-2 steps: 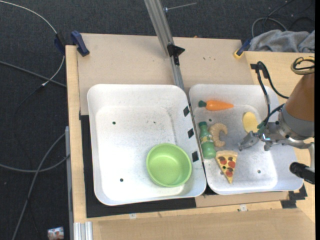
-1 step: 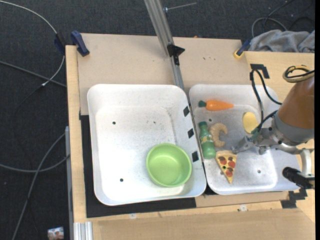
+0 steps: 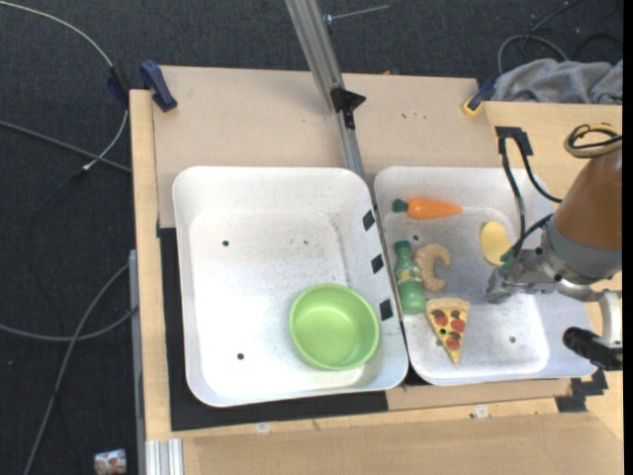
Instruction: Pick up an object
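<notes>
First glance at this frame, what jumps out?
The bright green bowl sits alone in the left bin, near its front right corner. The right bin holds a cluster of toy food: an orange carrot at the back, a green bottle, a tan croissant and a pizza slice. The gripper is low in that bin, right of the cluster, near a yellow piece.

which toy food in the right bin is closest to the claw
The pale yellow piece, lying just above and left of the claw. The pizza slice, croissant, green bottle and carrot all lie farther left.
</notes>
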Motion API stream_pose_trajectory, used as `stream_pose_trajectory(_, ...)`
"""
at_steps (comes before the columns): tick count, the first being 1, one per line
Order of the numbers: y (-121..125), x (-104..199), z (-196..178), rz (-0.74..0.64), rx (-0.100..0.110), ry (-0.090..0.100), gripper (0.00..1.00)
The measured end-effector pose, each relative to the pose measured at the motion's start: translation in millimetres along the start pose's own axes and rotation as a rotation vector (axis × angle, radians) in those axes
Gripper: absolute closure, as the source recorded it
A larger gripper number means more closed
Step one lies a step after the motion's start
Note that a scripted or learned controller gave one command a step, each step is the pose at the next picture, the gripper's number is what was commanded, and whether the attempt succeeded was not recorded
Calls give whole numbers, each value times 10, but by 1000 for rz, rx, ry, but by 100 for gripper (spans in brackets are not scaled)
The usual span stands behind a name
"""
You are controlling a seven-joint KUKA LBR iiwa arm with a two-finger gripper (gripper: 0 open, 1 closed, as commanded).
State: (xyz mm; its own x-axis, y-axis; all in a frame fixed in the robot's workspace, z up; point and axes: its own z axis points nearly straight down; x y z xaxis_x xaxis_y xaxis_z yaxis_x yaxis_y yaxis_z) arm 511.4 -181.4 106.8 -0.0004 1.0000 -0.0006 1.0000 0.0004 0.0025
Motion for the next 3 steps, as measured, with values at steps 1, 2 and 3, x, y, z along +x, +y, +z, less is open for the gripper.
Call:
stream_pose_trajectory(1,69,56,-588,-1,-2,0,100)
stream_pose_trajectory(2,50,-44,-1127,1,-3,-1,100)
stream_pose_trajectory(3,34,-146,-1673,1,-3,-1,100)
